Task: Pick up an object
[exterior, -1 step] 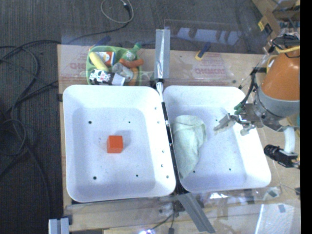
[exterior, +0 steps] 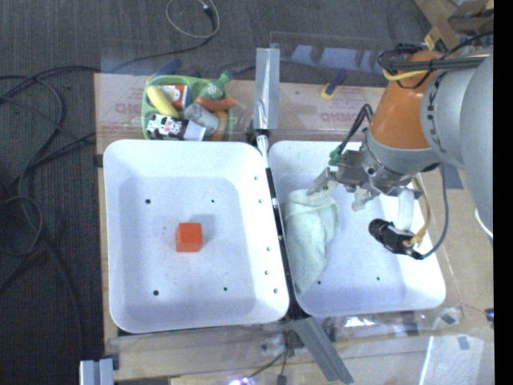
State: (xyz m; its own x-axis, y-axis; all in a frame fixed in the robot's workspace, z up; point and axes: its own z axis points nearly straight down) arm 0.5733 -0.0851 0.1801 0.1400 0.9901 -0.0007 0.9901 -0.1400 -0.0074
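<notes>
We see the gripper (exterior: pixel 346 184) spread over the right bin (exterior: pixel 417 291), beside the pale cloth (exterior: pixel 311 229); limp cloth could slip free, we reckon.

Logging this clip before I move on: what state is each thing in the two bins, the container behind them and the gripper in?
Orange cube: resting flat on the left bin floor, untouched.
Pale cloth: crumpled, lying in the right bin against its left wall.
Gripper: over the right bin, beside the cloth's upper edge; nothing visibly held.
Green container: behind the left bin, filled with small items.
</notes>
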